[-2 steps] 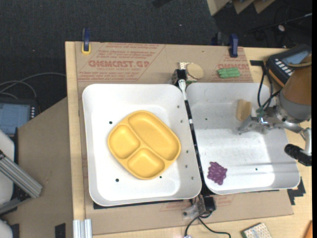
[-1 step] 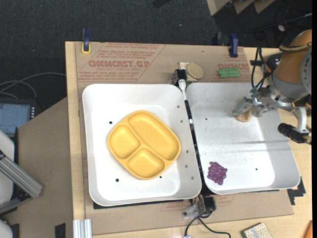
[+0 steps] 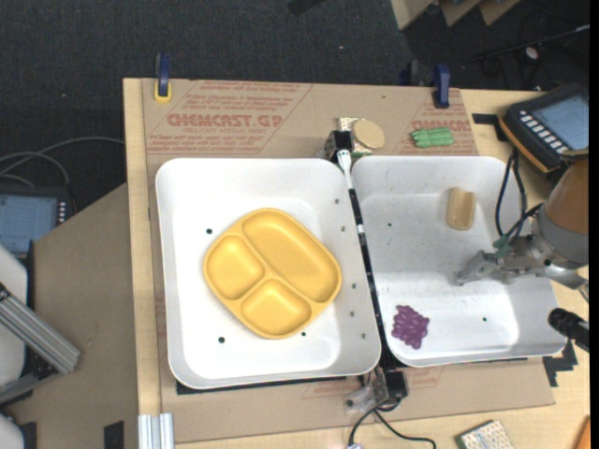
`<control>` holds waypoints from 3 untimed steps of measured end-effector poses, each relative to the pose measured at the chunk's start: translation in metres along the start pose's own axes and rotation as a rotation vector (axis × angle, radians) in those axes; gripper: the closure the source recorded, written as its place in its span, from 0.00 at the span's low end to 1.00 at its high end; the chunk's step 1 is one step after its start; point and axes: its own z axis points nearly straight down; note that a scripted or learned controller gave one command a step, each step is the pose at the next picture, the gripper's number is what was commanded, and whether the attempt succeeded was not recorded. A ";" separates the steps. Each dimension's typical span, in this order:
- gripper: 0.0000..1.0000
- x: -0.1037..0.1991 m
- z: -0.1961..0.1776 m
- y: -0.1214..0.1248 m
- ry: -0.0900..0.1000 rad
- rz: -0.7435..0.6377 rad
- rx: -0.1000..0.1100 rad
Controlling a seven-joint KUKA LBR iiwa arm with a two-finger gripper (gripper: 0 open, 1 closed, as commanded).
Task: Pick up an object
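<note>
In the right bin lie a tan cork-like block near the far right and a purple grape cluster near the front left. My gripper reaches in from the right and sits low over the bin floor, between the two objects and apart from both. I see nothing between its fingers. The left bin holds a yellow divided plate with three compartments.
A green object and a round tan disc lie on the cardboard behind the bins. A tablet-like device sits at the far right. Blue clamps hold the board's back edge.
</note>
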 end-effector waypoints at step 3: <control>1.00 0.014 -0.012 0.146 -0.013 -0.003 -0.010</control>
